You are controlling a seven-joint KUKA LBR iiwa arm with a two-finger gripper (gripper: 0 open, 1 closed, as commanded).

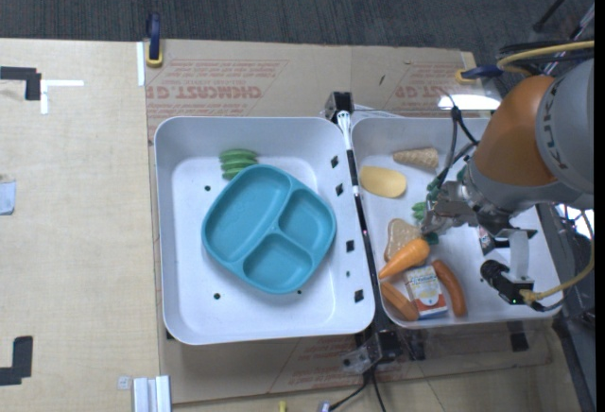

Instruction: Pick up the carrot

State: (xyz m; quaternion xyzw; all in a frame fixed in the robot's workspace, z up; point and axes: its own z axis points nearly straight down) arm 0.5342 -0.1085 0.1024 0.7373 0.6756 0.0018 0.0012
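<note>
**Hand poised above the carrot**

The carrot [405, 258] lies in the right bin [529, 310], its long axis running from 8 o'clock to 2 o'clock, thicker end toward 2 o'clock beside a bread slice [401, 232]. The hand [437, 216] hovers just at the carrot's 1 o'clock; whether it is released or clenched cannot be told. A good grasp would likely close across the carrot's middle, square to its axis, avoiding the juice carton [426, 292] and sausages [451, 287].
</note>
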